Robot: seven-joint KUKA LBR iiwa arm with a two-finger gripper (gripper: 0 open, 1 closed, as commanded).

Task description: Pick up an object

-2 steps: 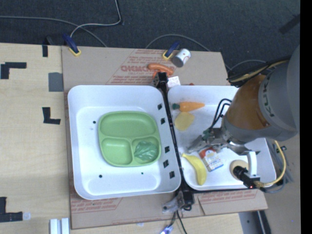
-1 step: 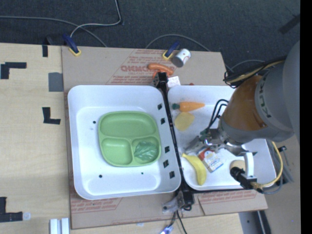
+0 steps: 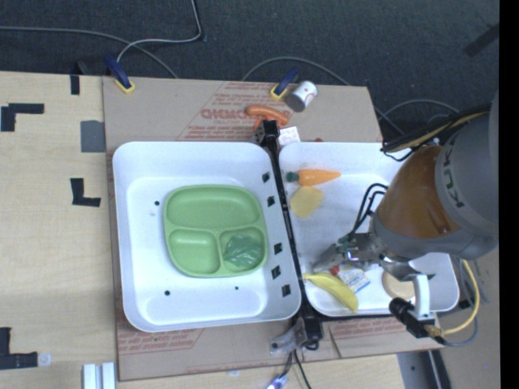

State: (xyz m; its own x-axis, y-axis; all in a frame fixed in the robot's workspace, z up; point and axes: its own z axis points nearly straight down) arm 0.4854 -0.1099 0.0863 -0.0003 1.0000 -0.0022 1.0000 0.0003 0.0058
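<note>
My gripper (image 3: 339,259) hangs low in the right bin (image 3: 357,156), near its front, with the grey and orange arm (image 3: 434,201) reaching in from the right. A yellow banana (image 3: 333,289) lies just in front of it by the bin's front wall. A small white packet with red and blue print (image 3: 354,278) rests right under the gripper's right side. Farther back lie an orange carrot (image 3: 318,177) and a pale yellow round piece (image 3: 306,203). A tan disc (image 3: 397,285) peeks out beneath the arm.
The left bin (image 3: 134,217) holds a green divided plate (image 3: 215,229) with a crumpled green thing (image 3: 242,250) in its right compartment. Behind the bins, on the cardboard, lie an orange item (image 3: 267,113) and a silver cylinder (image 3: 301,96). Cables run along the bench.
</note>
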